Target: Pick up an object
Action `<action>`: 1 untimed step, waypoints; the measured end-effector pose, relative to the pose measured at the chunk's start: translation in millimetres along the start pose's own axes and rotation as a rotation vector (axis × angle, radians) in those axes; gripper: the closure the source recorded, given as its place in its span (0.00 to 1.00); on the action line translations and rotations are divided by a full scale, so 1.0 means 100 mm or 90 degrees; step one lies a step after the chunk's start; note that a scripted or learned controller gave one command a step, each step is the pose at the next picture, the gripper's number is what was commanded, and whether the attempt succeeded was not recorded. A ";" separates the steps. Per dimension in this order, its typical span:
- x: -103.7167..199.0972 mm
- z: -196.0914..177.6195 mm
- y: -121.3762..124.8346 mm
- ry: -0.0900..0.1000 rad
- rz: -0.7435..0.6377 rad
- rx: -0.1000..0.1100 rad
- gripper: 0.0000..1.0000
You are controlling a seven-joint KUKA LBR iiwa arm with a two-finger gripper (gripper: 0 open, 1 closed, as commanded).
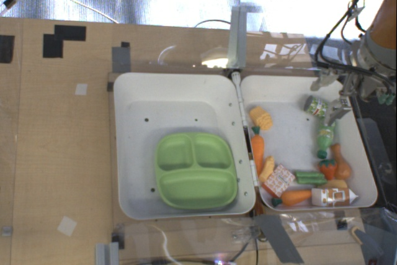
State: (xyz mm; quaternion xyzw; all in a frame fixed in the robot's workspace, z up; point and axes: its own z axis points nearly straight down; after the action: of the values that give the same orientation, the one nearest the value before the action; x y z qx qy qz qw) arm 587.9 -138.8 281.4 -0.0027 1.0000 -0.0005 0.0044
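Observation:
My gripper (332, 96) hangs over the far right part of the right bin (282, 99), fingers spread open. A small green-and-white can (316, 107) lies in the bin just left of the fingers and is not gripped. Below it lie a green bottle (325, 139), an orange toy (335, 165), a green pod (310, 177) and a white carton (334, 197). Along the bin's left side are a yellow corn piece (261, 117), a carrot (257, 147), a red-and-white box (280, 180) and a second carrot (294, 197).
The left bin (142, 102) holds a green divided plate (196, 169) at its front. A grey post (237, 34) stands behind the rim where the bins meet. Black cables (338, 28) loop from the arm at upper right.

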 end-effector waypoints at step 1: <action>-0.20 1.53 -0.39 0.009 0.043 -0.002 0.00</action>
State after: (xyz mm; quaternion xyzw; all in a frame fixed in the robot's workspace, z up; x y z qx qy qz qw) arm 609.7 -178.2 128.1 0.0314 0.9995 0.0014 -0.0029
